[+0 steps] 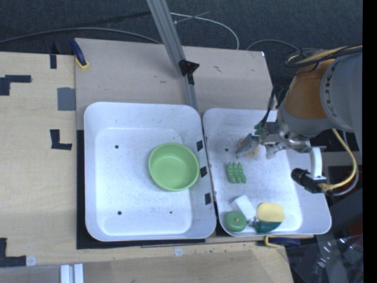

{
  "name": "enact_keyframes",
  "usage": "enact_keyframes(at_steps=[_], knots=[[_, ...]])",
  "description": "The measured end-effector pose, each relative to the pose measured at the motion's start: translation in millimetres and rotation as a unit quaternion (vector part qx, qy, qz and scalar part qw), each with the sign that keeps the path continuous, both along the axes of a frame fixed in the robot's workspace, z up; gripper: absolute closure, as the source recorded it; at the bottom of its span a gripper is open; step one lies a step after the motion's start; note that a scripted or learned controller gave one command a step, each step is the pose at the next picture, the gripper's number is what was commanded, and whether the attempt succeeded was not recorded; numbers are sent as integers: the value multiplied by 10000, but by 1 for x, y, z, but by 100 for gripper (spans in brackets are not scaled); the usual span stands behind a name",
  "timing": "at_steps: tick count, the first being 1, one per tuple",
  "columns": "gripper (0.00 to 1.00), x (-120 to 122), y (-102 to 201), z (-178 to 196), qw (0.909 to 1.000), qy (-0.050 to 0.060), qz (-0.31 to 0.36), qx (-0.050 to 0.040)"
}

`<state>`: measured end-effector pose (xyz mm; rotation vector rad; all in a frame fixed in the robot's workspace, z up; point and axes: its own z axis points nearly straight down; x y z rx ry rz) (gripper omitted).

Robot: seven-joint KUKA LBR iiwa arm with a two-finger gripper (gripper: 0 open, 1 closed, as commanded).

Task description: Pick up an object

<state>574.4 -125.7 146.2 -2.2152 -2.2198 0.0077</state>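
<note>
My gripper (256, 150) hangs low over the upper middle of the right bin (297, 202), and its two fingers stand apart, open. A small tan object (253, 149) shows between the fingers; I cannot tell whether they touch it. Just below and to the left lies a small green ridged piece (236, 173) on the bin floor. At the bin's front edge sit a white block (242, 204), a round green object (235, 221), a yellow rounded object (271, 211) and a teal piece (268, 225) under it.
A light green bowl (174, 167) stands in the left bin (103, 175), near the wall shared with the right bin. A grey pole (168, 31) slants over the bench behind the bins. Cables trail at the arm's right side.
</note>
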Motion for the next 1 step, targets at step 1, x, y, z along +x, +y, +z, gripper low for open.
enact_keyframes(at_steps=[1], knots=[[0, -2, 1, -54, 10000, 0, -5, 0]])
